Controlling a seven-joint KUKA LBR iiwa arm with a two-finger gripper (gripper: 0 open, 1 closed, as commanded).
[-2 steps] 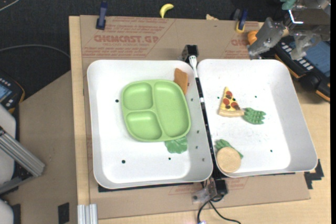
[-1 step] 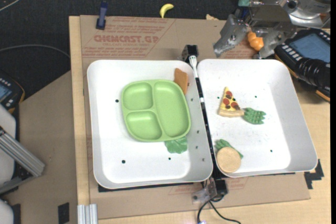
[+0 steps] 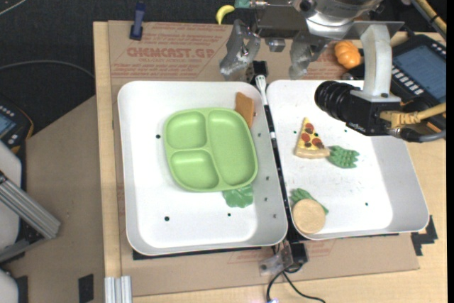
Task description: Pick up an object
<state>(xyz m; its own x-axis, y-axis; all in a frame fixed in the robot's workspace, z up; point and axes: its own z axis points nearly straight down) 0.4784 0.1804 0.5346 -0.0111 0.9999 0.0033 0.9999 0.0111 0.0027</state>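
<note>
Candidate objects sit in the right bin: pizza slice mid-bin, green leafy toy touching its right side, round tan disc at the near rim on another green piece. Left bin holds the green divided plate, an orange wedge leaning at its far right corner, a green scrap at its near edge.

Gripper hangs above the bins' far edge, fingers spread, nothing between them.

Risks — a descent here likely strikes the shared rim between the bins; pizza and leaf touch, so a grasp may catch both or skid. Open floor lies right of the leaf and around the pizza's far side.
</note>
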